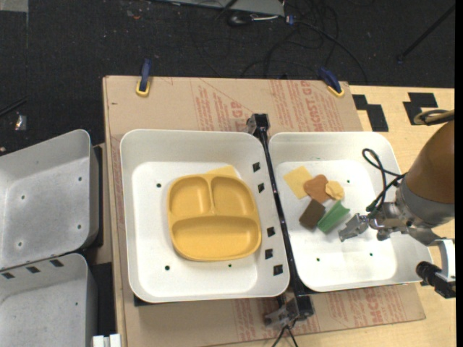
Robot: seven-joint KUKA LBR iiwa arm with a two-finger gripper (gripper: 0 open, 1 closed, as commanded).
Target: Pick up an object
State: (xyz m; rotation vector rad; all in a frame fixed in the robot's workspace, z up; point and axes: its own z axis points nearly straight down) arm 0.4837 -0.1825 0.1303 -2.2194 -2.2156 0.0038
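So here's what you've got: two white bins side by side on a cardboard-covered bench. The left bin (pixel 137 215) has a yellow tray (pixel 214 217) with three compartments sitting pretty much in the middle, nothing in it.

The right bin (pixel 347 270) is where the pickable stuff is. It's a little cluster toward that bin's left side, nearer the divider than the far wall: a pale yellow slab (pixel 297 179) closest to the back edge, an orange-brown piece (pixel 316 187) overlapping its lower right corner, a small yellow bit (pixel 334 190) touching that on the right, then a dark brown block (pixel 312 213) and a green block (pixel 333 216) lying side by side just in front of them, both tilted the same way.

Your arm (pixel 434 176) comes in over the right bin's right edge. The gripper (pixel 352 229) sits low over the bin floor, just off the green block's lower right end, pointing back toward the cluster. It's a grey blur at this size, so I honestly can't tell how the pincer stands. Nothing looks lifted; all the pieces seem to be lying flat on the bin floor.

A black cable (pixel 376 163) loops over the right bin's back right corner, near the wrist.
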